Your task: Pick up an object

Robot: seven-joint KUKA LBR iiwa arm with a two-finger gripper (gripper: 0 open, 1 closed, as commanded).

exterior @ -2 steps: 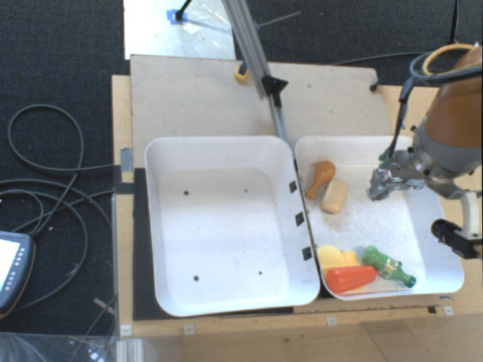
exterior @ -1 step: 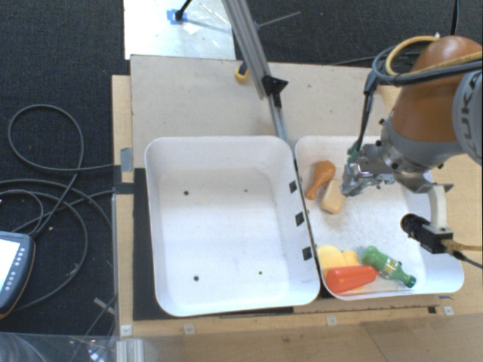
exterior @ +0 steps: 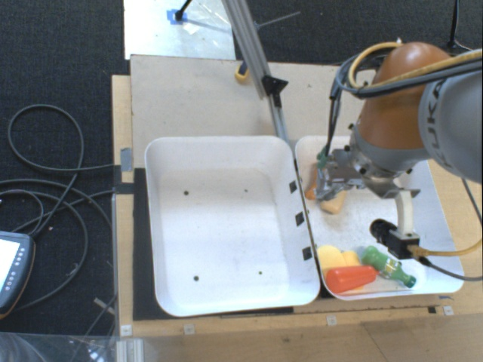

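My gripper hangs low over the far left part of the right bin, under the arm's orange band. A tan, bread-like piece lies just below and in front of it, partly covered by it. A thin orange-brown piece sits against the bin wall to the gripper's left. At the bin's near end lie a yellow item, a red-orange item and a green bottle.
The left bin sits beside the right one, the two sharing a wall marked with black tabs. A slanted metal pole crosses the back of the bench. Cables and a pendant lie on the floor to the left.
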